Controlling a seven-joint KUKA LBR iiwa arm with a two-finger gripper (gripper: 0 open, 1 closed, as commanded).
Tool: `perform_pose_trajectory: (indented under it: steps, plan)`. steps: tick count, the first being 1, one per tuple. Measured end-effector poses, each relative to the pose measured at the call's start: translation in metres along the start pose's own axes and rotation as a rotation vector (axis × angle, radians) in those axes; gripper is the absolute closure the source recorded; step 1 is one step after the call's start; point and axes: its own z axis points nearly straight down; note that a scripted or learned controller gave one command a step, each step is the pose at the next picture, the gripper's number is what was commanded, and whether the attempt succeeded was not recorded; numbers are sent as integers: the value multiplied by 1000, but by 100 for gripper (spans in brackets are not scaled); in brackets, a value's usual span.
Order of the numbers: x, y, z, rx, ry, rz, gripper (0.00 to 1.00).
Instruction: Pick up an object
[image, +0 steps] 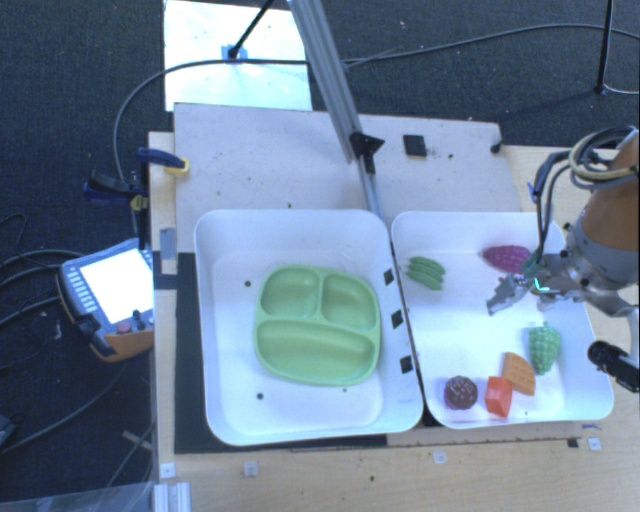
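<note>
The red block (498, 396) and brown ball (460, 391) lie below the gripper (503, 296), whose fingers stand apart, holding nothing.

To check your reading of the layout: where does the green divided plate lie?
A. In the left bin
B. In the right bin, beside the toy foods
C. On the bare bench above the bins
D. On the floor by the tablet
A: the green divided plate sits flat inside the left bin, while the right bin holds the small toy foods.
</note>
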Motion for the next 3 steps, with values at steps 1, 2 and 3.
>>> perform_pose_trajectory:
  steps: [1,2,3]
  plan:
    - [0,0,-1,-2,0,0,0]
    - [2,-2,41,1,0,3,0]
    - [-6,0,100,1,0,3,0]
